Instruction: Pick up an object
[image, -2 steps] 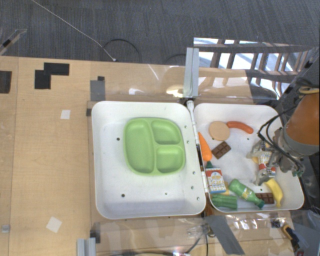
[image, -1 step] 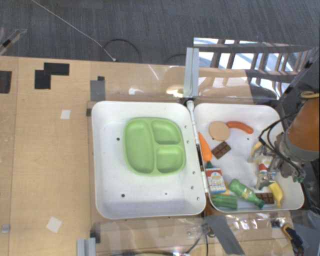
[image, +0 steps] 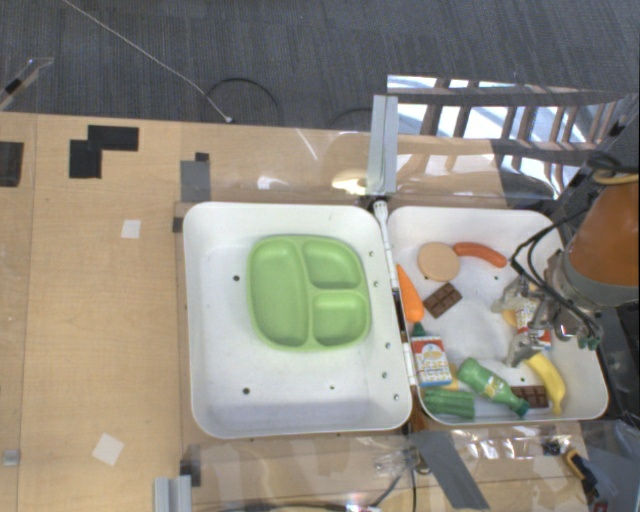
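Now I see gripper (image: 535, 325) low in right bin (image: 470, 225), grip state I cannot tell | banana (image: 547, 378) just beside it, near front corner | looks light, stiff, smooth, curved | I judge mid-body best hold.

Grey arm (image: 600, 180) with orange band, black cable loops, metallic end effector (image: 535, 325).
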